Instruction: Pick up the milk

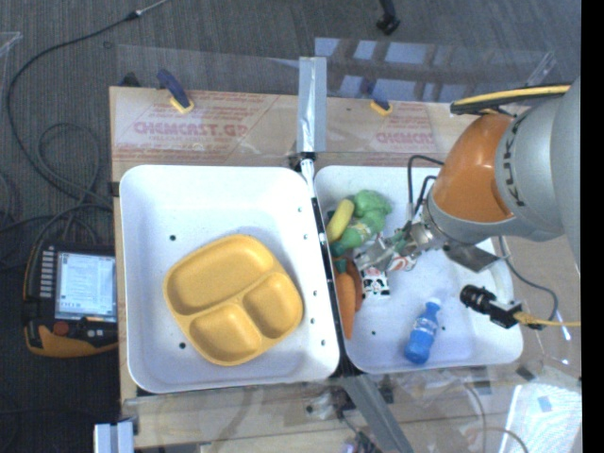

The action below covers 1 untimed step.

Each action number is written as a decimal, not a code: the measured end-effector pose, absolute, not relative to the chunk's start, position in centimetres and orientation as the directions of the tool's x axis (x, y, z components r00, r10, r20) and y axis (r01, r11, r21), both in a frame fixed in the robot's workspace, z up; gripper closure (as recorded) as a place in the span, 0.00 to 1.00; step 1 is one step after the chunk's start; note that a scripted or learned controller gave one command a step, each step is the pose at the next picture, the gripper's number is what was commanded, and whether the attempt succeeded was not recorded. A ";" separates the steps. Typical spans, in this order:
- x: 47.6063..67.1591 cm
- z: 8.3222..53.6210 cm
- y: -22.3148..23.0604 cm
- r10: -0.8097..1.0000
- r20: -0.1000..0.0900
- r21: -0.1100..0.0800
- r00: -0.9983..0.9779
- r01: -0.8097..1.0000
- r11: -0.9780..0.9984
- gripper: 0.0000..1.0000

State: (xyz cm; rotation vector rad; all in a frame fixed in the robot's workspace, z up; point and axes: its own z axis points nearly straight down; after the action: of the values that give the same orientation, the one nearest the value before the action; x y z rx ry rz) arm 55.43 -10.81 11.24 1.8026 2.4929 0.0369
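Grey carpet with trailing cables surrounds the desk (pixel 217 130), whose brown top carries two shallow white bins side by side. Off its left edge lies a control pendant (pixel 74 295) with a lit screen.

Reaching in from the right is the arm (pixel 528 173), grey with its orange band, bent down over the right bin (pixel 481 347). The left bin (pixel 151 206) holds a yellow divided tray (pixel 236 295), lying at a slant near its middle.

Inside the right bin, a cluster sits against the left wall: a green leafy toy (pixel 370 210) at the far end, a yellow banana-like piece (pixel 340 220) just beside it, and an orange carrot (pixel 346 295) running along the wall toward the near side. A blue bottle (pixel 424 331) lies apart, toward the near right.

The end effector (pixel 385 256) is down among that cluster, and how far its fingers stand apart cannot be told from this angle, nor whether anything is between them.

The milk (pixel 376 284) looks to be the small white carton with dark patches, just near of the end effector and touching or nearly touching the carrot. It is likely a light, hollow toy with flat, fairly stiff, somewhat slick sides. A grip across two opposite flat faces, around mid-height, should suit it best; a corner hold would probably let it twist out, and the carrot pressed alongside leaves little room for a finger on that side.
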 end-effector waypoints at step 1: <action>57.4 11.2 -11.0 0.952 -0.020 0.039 -0.306 0.951 0.306 0.00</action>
State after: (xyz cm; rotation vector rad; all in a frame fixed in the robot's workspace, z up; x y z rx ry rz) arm 57.40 -10.99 11.17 1.8271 2.5073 0.0315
